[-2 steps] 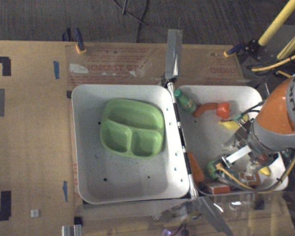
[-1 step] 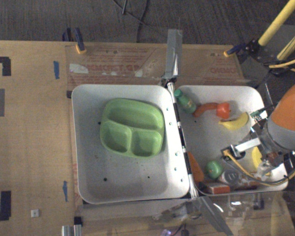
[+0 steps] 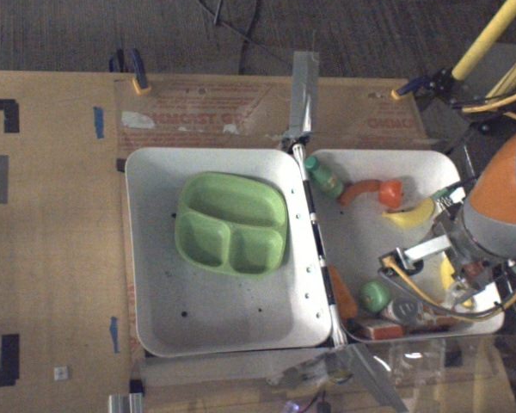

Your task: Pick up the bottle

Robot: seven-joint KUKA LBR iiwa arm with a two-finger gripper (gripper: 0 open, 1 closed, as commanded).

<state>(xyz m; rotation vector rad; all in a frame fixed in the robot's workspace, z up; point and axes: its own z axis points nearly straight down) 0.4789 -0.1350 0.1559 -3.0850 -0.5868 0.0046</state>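
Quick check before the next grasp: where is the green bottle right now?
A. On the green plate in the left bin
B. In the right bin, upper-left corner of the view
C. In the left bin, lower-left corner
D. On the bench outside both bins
B: the green bottle lies in the right bin, in its upper-left corner, close to the wall it shares with the left bin.

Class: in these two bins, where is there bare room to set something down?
Left bin: bare floor below the green plate and along its left side. Right bin is crowded: bottle, banana, green ball, with a small bare patch between them.
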